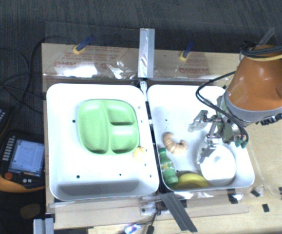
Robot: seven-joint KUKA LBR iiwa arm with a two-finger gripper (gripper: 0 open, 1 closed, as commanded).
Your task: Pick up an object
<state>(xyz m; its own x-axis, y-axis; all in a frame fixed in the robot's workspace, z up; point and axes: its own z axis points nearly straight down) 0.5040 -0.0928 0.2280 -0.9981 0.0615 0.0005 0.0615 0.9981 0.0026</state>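
I see a green divided plate (109, 126) lying in the left bin (63, 179), two blue clips (84, 44) on the plastic sheet behind both bins, and two handheld screens (23, 157) on the floor left of the bench (272, 179).

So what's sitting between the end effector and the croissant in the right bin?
Nothing: in the camera view only bare white bin floor separates the end effector from the croissant. The end effector is open and holds nothing.

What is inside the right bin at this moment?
The right bin holds a tan shrimp-like toy, a green bottle, a banana and a white round dish. The gripper hangs open above. The arm covers the bin's far right side.
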